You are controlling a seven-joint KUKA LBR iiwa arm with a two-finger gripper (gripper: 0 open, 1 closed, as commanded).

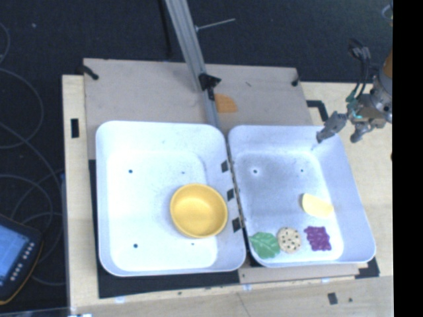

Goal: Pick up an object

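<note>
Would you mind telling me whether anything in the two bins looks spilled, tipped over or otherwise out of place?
Nothing stands out. The yellow bowl sits upright in the left bin; the small items lie tidily along the right bin's near edge.

1. We see lots of bare floor in the back of the right white plastic bin (277,170).
2. A pale yellow lump (317,205), green leaf (264,244), round cookie (289,239) and purple grapes (318,238) crowd its front.

Both bins (158,144) are white. The bowl (198,210) is yellow. The leaf (265,244) is green. The cookie (289,240) is tan with dark dots. The grapes (318,238) are purple. The lemon slice (318,205) is pale yellow. The worktop (76,177) is light tan.
</note>
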